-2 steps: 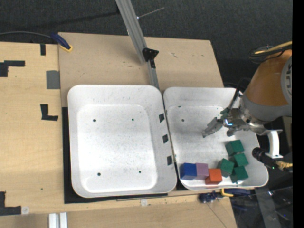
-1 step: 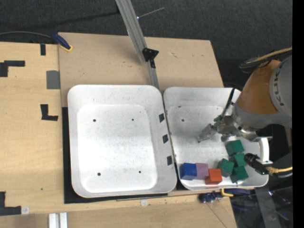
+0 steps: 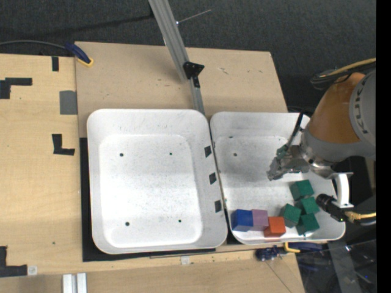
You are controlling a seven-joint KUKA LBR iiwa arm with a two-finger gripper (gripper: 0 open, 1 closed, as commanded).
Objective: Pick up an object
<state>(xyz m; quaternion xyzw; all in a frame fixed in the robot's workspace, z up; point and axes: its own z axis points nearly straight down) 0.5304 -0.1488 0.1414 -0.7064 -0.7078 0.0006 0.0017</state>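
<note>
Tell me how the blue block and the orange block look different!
The blue block is blue; the orange block is orange. The blue block sits at the left end of the row, nearest the other bin, while the orange block sits further right, next to the green blocks. A purple block lies between them. The blue block looks a little bigger. Both are small cubes lying along the front wall of the right bin.

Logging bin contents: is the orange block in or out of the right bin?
In. The orange block lies inside the right bin, near its front rim beside the purple block.
</note>
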